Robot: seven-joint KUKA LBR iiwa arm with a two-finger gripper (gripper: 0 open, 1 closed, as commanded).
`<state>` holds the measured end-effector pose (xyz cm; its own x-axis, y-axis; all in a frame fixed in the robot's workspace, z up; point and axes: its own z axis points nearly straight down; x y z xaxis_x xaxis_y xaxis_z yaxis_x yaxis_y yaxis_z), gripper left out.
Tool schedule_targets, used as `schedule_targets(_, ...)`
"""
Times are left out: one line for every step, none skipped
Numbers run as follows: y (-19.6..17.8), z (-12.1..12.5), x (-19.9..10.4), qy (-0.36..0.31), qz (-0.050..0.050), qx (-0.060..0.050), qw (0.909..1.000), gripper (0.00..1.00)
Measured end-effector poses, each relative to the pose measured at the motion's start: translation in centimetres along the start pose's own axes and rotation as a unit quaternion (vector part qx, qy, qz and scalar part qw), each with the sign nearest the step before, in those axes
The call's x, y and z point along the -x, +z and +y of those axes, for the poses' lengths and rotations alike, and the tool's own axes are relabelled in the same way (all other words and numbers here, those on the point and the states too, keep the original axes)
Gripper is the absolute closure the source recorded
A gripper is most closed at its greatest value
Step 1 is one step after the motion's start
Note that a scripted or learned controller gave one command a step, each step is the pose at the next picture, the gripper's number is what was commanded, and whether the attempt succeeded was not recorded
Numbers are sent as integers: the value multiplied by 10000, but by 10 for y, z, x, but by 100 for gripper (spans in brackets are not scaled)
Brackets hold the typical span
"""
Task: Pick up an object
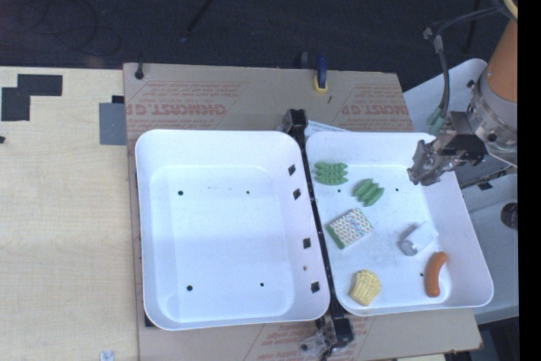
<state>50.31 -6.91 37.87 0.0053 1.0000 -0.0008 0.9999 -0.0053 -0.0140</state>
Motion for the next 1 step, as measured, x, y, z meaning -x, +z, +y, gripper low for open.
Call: schedule_targets(-71,-21,-58,-59,9,93,9999,100)
